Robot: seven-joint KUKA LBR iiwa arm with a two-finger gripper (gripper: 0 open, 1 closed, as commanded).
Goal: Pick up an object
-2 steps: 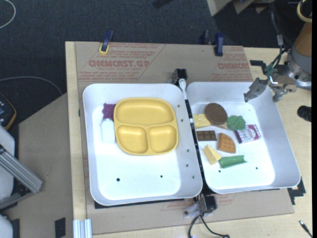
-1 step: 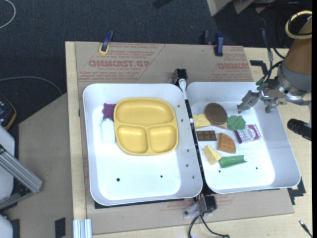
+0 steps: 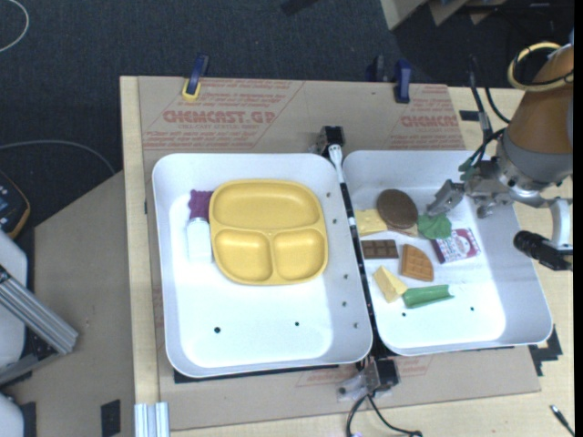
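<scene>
The open claw (image 3: 455,198) hangs just above a green piece (image 3: 435,227), beside the brown cookie (image 3: 397,208) and waffle (image 3: 416,263).

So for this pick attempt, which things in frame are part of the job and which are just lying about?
Part of the job:
- gripper
- right bin, with its pick candidates: brown round cookie, chocolate bar, waffle, cheese wedge, green bar, small packet

Lying about:
- left bin
- yellow divided plate
- blue clamp
</scene>
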